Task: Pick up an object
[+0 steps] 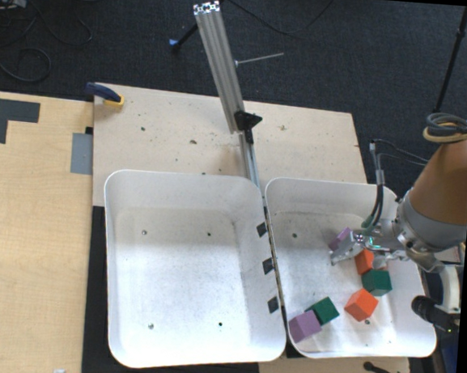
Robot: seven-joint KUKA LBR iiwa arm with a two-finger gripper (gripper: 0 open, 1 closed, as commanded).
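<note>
My claw (350, 250) hangs low inside the right bin (322, 199), near its middle, reaching in from the right side. Whether it is parted or pinched together I cannot tell; the metal parts blur into each other from up here. A small purple block (344, 237) sits tight against my claw on its far-left side, touching or nearly so, but I see nothing clearly caught in my grip. Just right of my claw lies an orange block (363, 261), partly tucked under my wrist, and a dark green block (377, 282) sits just nearer than that. Nearer still rests another orange block (361, 304). Toward the near-left of my claw, close to the bin's front wall, a green block (325, 310) and a purple block (304, 325) lie touching each other. The left bin (125, 213) sits well to my claw's left on the tabletop (165, 127).
</note>
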